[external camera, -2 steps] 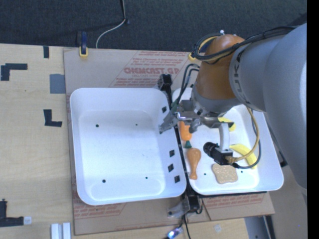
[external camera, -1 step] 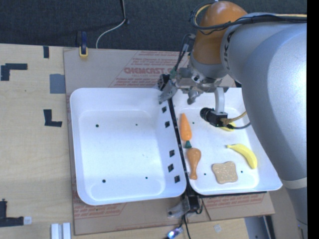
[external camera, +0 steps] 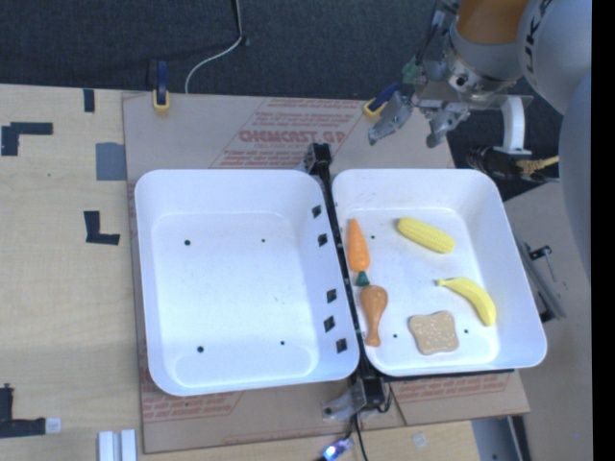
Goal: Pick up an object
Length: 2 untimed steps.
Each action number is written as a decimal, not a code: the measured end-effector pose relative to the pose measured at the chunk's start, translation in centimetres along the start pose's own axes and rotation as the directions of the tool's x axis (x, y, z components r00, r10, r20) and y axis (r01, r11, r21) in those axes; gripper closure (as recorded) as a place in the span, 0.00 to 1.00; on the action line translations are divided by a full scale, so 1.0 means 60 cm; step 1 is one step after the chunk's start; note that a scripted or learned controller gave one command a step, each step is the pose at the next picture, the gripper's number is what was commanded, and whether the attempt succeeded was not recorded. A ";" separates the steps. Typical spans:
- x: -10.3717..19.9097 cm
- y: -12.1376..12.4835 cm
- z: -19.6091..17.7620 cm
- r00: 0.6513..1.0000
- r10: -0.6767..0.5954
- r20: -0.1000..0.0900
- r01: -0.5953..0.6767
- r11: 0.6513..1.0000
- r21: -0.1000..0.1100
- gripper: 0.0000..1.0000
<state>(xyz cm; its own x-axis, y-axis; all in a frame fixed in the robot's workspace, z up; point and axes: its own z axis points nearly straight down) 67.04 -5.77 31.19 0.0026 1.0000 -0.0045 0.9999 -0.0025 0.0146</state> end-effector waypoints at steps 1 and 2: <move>0.006 -0.003 -0.001 1.000 -0.004 -0.001 0.004 1.000 0.016 1.00; 0.007 -0.156 0.225 1.000 -0.001 -0.006 0.001 0.999 0.037 1.00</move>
<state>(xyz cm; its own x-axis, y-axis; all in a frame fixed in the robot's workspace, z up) 57.89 -5.38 17.54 0.0017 1.0000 0.0017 0.9998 -0.0017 -0.0221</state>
